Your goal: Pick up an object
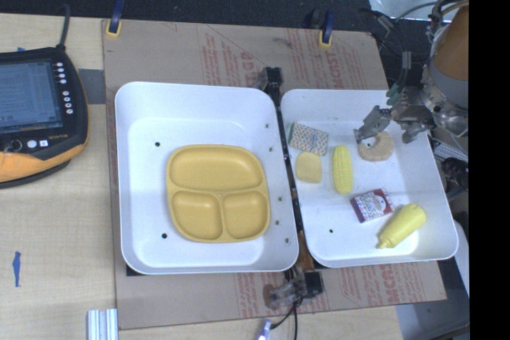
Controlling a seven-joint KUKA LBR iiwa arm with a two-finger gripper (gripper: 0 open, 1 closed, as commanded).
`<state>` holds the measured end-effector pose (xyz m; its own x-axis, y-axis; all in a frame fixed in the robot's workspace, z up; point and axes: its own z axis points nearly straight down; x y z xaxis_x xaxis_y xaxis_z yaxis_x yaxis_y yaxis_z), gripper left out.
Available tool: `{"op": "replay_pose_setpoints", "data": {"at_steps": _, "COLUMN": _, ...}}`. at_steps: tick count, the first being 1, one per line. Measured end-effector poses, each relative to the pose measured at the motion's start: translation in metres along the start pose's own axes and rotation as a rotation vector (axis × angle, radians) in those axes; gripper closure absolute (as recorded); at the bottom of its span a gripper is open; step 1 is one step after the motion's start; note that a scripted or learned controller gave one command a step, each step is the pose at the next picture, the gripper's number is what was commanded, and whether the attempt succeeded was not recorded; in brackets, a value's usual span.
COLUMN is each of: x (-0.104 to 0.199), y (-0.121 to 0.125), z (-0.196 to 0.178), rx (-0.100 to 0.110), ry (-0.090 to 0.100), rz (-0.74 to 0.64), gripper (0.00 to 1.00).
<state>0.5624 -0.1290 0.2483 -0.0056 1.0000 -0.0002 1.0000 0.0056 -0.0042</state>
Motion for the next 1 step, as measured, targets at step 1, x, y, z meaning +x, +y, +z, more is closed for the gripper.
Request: {"op": "replay_pose_setpoints", "data": {"at_steps": 1, "x": 0.0149, "y": 0.0023, "z": 0.0907, "rx": 0.002, "ry": -0.001, "rz": -0.001, "gripper": 0.00}}
